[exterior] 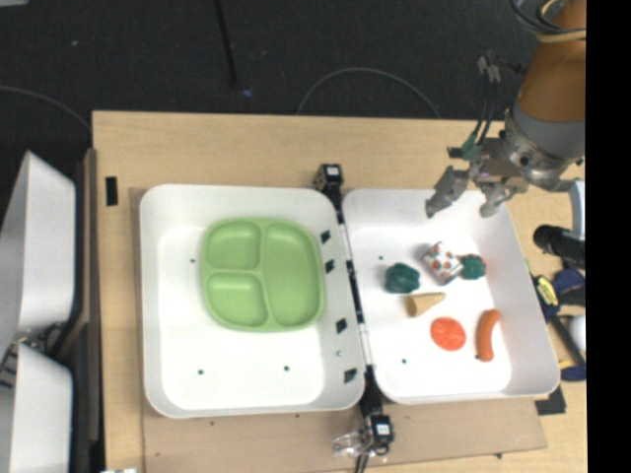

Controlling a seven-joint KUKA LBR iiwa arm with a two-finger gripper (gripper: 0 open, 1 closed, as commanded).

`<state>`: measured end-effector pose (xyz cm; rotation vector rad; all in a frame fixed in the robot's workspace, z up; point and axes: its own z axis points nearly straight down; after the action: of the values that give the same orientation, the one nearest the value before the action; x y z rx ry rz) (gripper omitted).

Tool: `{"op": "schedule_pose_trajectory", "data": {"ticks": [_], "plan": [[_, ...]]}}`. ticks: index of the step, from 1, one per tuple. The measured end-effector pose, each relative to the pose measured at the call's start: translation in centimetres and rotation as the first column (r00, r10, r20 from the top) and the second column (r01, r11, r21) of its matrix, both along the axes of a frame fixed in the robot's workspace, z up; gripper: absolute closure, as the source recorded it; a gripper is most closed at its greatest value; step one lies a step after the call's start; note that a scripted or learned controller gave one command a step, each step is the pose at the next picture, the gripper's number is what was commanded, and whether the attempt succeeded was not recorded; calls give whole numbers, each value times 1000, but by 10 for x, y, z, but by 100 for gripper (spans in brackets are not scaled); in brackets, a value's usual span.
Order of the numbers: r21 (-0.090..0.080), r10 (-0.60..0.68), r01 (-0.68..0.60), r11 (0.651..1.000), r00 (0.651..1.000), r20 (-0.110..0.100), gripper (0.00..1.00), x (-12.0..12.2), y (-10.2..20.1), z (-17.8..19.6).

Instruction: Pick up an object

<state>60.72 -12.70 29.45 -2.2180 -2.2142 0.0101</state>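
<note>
Our tool [465, 197] hangs open and empty; crowded toys [446, 262] below risk a glancing, failed pinch.

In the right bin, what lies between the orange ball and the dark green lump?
In the camera view, a tan cone-shaped piece lies between the orange ball and the dark green lump, apart from both.

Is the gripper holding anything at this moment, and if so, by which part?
Nothing is held. The gripper hangs open above the far end of the right bin, with bare space between its fingers; the toys lie nearer the camera, untouched.
</note>
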Motion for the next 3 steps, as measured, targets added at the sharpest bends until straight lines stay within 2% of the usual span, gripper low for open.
{"op": "schedule_pose_trajectory", "data": {"ticks": [1, 3], "plan": [[-1, 2, -2, 1000, 1000, 11, 0, 2, 0, 6], [-2, -3, 3, 1000, 1000, 7, 0, 3, 4, -79]]}}
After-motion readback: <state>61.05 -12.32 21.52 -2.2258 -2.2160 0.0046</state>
